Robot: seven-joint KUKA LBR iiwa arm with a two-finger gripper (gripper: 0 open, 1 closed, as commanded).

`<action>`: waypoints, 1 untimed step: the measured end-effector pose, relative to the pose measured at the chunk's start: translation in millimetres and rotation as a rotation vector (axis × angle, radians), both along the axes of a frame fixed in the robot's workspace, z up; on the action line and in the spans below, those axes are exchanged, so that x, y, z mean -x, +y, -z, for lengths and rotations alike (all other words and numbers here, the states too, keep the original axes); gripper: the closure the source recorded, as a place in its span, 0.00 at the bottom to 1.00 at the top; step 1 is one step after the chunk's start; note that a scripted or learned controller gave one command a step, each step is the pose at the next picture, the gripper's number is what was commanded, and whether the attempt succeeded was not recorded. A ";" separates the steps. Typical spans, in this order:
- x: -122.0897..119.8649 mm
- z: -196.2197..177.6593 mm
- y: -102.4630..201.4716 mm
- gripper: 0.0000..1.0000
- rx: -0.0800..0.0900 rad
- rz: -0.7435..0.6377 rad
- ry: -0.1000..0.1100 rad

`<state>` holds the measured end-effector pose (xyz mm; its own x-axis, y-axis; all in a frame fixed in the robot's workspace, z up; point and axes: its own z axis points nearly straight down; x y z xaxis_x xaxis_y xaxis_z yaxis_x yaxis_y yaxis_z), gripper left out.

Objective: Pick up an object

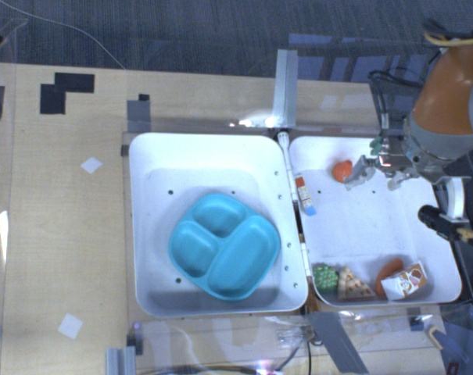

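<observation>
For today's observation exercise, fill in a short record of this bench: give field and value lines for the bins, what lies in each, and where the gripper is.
left bin: holds a blue divided plate
right bin: holds several small items
far part of right bin: orange object
by the divider: small tube-like item
near edge of right bin: green item, wedge-shaped item, white carton
gripper: over the far part of the right bin, just right of the orange object
gripper fingers: cannot tell
</observation>
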<state>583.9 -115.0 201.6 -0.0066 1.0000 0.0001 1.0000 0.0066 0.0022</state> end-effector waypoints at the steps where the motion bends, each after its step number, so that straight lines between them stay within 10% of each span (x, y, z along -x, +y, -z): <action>1: -39.6 83.3 18.2 0.00 -0.001 0.214 0.001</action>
